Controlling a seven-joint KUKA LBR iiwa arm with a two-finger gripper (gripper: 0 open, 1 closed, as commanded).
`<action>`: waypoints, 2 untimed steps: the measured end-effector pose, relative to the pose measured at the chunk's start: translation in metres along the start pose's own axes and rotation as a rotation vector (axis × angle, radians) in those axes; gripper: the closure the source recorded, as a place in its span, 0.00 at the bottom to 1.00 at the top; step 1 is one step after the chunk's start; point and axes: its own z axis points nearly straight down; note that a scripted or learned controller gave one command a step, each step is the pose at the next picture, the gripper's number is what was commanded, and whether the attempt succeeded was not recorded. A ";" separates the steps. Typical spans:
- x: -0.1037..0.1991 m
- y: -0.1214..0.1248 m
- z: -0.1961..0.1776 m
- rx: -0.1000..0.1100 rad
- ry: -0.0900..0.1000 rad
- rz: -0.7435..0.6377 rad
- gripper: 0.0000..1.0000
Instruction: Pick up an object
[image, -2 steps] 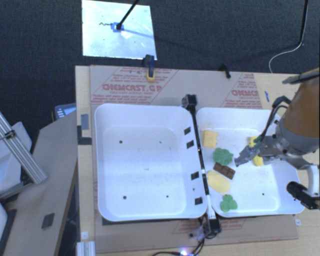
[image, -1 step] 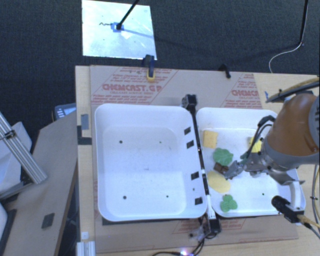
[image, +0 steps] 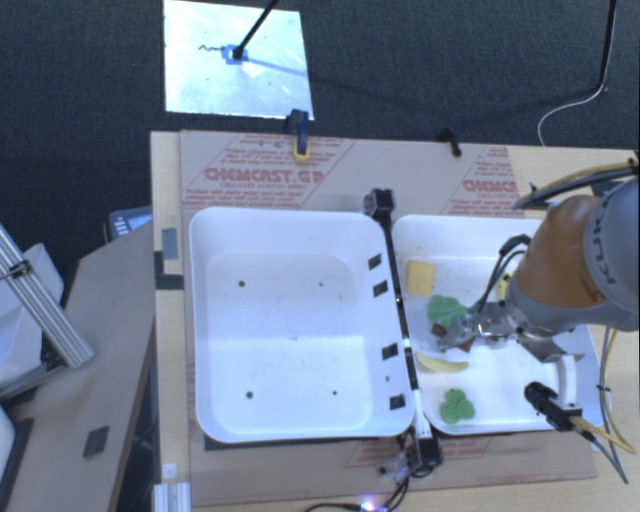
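Bench sheet (image: 262, 172) (printed "CHEMCAST GP")

You have two bins side by side; the right bin (image: 470, 235) holds four small objects along its left side, just beside the left bin (image: 290, 225).

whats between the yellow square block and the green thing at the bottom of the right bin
In the camera view, between the yellow square block and the lower green piece lie a darker green object by the gripper, then a pale yellow banana-like piece.
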 end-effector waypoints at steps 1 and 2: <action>0.027 0.076 -0.005 -0.008 0.000 -0.008 0.00; 0.025 0.074 -0.016 -0.007 -0.001 -0.004 1.00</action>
